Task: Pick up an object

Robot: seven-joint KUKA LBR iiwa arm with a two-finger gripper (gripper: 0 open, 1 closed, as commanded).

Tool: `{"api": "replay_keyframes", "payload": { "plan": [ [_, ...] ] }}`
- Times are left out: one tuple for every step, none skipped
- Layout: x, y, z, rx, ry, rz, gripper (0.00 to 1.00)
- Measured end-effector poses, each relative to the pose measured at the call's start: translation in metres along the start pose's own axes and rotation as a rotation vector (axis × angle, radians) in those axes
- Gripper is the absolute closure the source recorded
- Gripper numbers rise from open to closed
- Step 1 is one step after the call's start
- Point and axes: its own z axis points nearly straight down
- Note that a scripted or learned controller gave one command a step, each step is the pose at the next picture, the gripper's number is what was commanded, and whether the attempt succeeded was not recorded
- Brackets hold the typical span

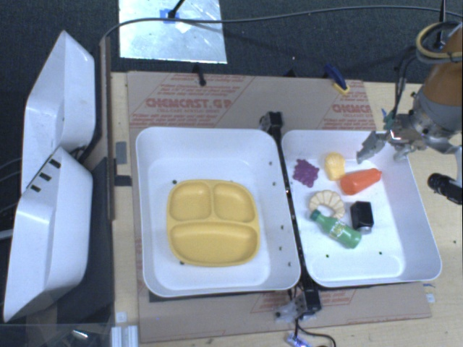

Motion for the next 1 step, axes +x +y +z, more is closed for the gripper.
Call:
{"api": "replay_keyframes", "payload": {
  "plan": [
    [-0.0015,-0.0011,0.0011,0.002,0.001,0.003,0.00]
  ]
}}
